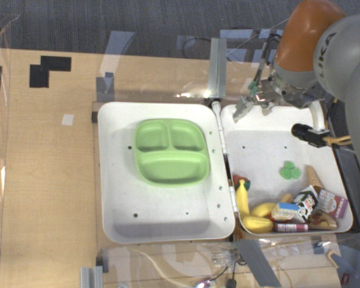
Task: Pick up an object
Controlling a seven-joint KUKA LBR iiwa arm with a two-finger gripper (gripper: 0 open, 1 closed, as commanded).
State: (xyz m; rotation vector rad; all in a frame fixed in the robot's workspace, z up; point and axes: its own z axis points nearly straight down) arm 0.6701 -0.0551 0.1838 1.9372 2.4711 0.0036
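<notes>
My gripper (252, 108) hangs over the far left corner of the right bin (270, 146). Its fingers look open, with nothing between them. The loose objects lie well away from it, in the bin's near part: a small green piece (291, 171), a tan cone (314, 176), yellow bananas (256, 216) along the near left, a black-and-white carton (308, 202), a pink packet (334, 204) and a dark red marker (291, 227). A small red item (239, 180) lies against the left wall.
The left bin (117, 179) holds a green divided plate (170, 152) in its middle. A metal divider (223, 155) separates the two bins. The grey arm with its orange band (309, 20) comes in from the upper right.
</notes>
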